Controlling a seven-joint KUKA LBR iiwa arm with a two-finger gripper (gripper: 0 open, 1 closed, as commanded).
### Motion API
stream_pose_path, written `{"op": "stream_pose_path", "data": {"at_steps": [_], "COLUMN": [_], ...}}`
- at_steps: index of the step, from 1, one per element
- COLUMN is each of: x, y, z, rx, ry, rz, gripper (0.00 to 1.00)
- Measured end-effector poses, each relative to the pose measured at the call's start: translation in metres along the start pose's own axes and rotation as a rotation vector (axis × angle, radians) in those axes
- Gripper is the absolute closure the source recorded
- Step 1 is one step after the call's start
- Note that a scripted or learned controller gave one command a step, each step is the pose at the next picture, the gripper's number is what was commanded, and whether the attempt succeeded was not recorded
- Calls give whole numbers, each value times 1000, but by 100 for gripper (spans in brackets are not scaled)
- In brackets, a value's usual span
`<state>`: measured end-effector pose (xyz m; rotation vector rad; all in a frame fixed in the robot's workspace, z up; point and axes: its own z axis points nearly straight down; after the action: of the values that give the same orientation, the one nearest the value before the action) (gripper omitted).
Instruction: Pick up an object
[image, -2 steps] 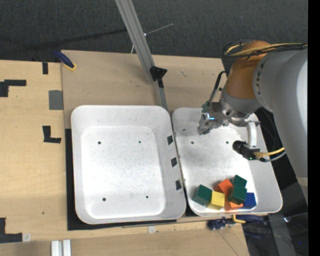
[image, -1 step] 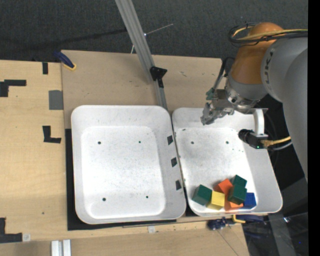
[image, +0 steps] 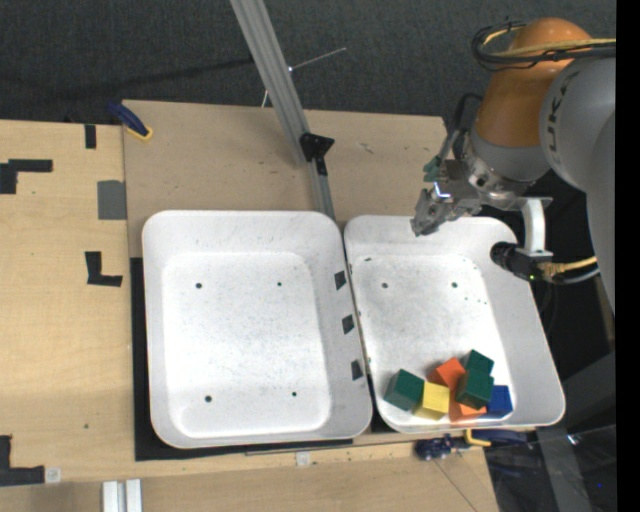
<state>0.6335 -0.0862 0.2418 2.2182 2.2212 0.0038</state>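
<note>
You can read part of a maker's mark on the grey arm (image: 585, 110) at the far right: the letters "UK" run down its casing, the rest cut off by the curve; no other writing is legible. Above the wrist sits a glossy orange band (image: 520, 75), rounded and smooth, with thin cables looping over it. The gripper (image: 432, 218) is a dark metal assembly hanging over the far rim of the right bin (image: 520, 290), and from this angle you cannot tell how its tips stand. Both bins are shallow white plastic trays with rounded corners, their floors speckled with fine dark flecks and a few small dark holes. The left bin (image: 160, 300) is the larger looking of the two. Your objects lie in the near corner of the right bin, well apart from the gripper: a cluster of small blocks touching one another, a dark green block (image: 404, 389), a yellow block (image: 435, 400), an orange block (image: 452, 373), another green block (image: 478, 377) and a blue block (image: 499, 401). The bench (image: 60, 330) is pale wood with black tape pieces. A slanted grey metal rail (image: 285, 85) crosses the far side.
</note>
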Motion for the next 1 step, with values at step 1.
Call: {"op": "stream_pose_path", "data": {"at_steps": [1], "x": [55], "y": [6], "z": [14], "rx": [6], "ry": [1], "rz": [-5], "gripper": [100]}}
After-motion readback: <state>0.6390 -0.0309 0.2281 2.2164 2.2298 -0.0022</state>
